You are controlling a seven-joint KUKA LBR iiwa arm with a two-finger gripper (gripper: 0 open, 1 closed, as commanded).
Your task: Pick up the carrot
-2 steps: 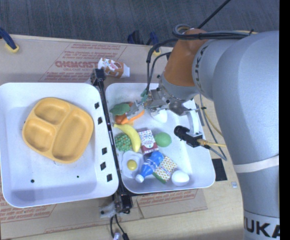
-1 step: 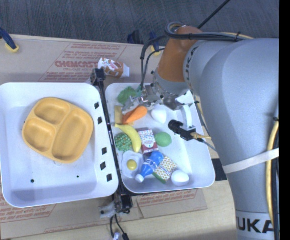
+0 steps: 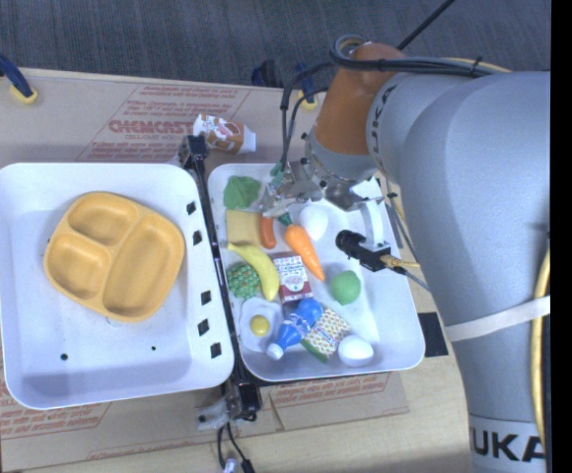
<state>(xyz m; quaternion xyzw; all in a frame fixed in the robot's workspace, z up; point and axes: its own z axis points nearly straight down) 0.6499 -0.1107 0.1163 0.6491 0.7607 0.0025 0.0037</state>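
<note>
carrot [image 3: 305,251] lies slanted in right bin [image 3: 394,304], between banana [image 3: 256,267] and green ball [image 3: 345,287], packed among toy food; gripper [image 3: 284,197] hovers just above its top end, can't tell its state, likely lining up

The two white bins [image 3: 30,363] look like smooth, shiny plastic. The yellow tray [image 3: 113,254] looks like matt plastic, and the carrot [image 3: 305,251] like smooth plastic. Brown cardboard [image 3: 99,116] lies under them, flat and dull.
</note>
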